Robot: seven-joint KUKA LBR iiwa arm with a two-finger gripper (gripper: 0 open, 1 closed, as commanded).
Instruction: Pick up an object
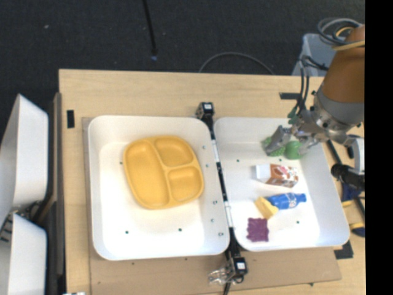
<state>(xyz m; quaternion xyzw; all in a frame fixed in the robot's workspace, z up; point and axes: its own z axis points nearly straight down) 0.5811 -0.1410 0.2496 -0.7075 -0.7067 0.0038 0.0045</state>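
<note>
Arm: the grey and orange arm is reaching in from the right side of the picture, over the upper part of the right bin (319,226).

Gripper: the gripper (284,141) is hanging low over the top of that bin, pointing down and to the left. I cannot tell if it is gripping anything.

Green thing: a small green object (293,149) is sitting right at the gripper, touching it or just under it. It is the nearest thing to grab.

Which way: the green object is lying a tiny bit right of and below the gripper tips. Its shape is too hidden to tell its long side.

Other things: a white and red tube (277,174) is lying below it, long side going left to right. A blue bottle with a yellow end (281,202) is lying lower still. A purple piece (258,228) is resting near the bottom.

Left bin: a yellow tray (163,171) is sitting in the left bin (104,238), well apart from the arm.

Next move, my guess: it needs only a little drop onto the green object.
</note>
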